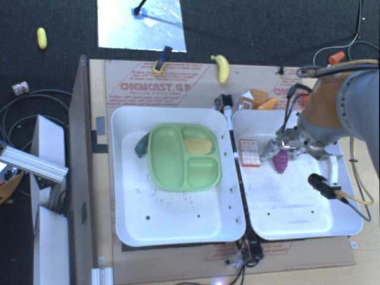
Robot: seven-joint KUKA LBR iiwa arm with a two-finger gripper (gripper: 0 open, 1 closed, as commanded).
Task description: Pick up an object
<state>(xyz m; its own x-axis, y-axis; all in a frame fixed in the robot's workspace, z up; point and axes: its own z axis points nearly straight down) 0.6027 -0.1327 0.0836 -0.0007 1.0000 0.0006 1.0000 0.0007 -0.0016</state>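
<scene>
Camera view puts the arm (344, 103) in front of you at 3 o'clock, grey with its orange band, bent down over the right bin (297, 218). Your gripper (280, 150) sits low at the upper middle of that bin, and a purple object (281, 161) hangs right under it, at 6 o'clock from the fingertips. The purple thing looks pinched at its top by the fingers, though whether it is clear of the bin floor you cannot tell. Just to 9 o'clock of the gripper you have a small pink and white card (249, 152) lying flat near the bin's left wall.

Look to the left bin (172, 224): a green tray (178, 171) with three compartments lies in its upper middle. A yellow slab (199, 144) rests in the tray's upper right compartment. A dark green piece (142, 145) pokes out at 9 o'clock of the tray, touching its rim.

Beyond the bins, at 12 o'clock on the brown board (178, 85), you see a banana (222, 68), and at 11 o'clock a blue and yellow tool (161, 61). An orange piece (265, 103) lies just past the right bin's far rim. Far out at 10 o'clock, on the dark floor, sits a second yellow fruit (41, 38), well apart from the bench. A black part (323, 186) with a yellow cable juts from the arm at 4 o'clock of the gripper.
</scene>
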